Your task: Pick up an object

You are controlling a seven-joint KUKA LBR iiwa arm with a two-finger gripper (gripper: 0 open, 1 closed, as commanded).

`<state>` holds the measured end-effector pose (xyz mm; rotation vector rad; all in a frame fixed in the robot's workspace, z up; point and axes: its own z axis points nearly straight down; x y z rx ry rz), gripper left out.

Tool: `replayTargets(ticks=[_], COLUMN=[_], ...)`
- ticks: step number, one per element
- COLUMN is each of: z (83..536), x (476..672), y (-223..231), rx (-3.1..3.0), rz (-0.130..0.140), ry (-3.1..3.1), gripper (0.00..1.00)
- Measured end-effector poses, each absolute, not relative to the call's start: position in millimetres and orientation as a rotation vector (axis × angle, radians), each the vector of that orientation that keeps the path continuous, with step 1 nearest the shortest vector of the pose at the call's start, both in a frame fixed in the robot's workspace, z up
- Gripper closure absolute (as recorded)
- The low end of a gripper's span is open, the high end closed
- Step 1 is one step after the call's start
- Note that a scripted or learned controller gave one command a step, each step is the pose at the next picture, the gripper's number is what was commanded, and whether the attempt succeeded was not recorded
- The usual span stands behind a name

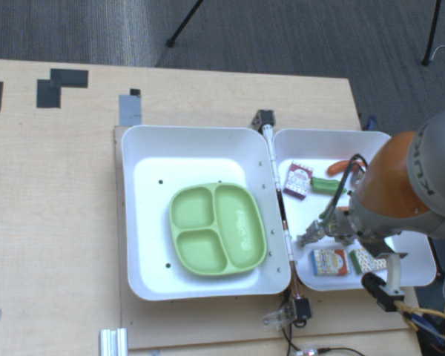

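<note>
The right bin [311, 141] holds several small items. A maroon packet [298, 180] lies near its left wall, with a green piece [324, 185] and an orange piece [340, 167] beside it. Toward the front lie a colourful little box [330, 262] and a patterned packet [364, 260]. My gripper [316, 233] hangs low over the middle of this bin, just above and left of the little box. The wrist with its orange band [389, 184] covers the bin's right part. I see nothing held in the gripper.
The left bin [144, 150] contains a green divided plate [217, 228]. A metal clamp [264, 119] sits at the back between the bins, and another [295, 310] sits at the front. Cables [423, 321] trail at the lower right.
</note>
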<state>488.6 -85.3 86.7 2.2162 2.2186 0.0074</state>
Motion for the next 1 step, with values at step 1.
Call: replayTargets(ticks=[1], z=[98.1], x=[490.8], y=[-85.0], rx=[2.211], rz=[0.014], ry=[2.218], gripper=[1.00])
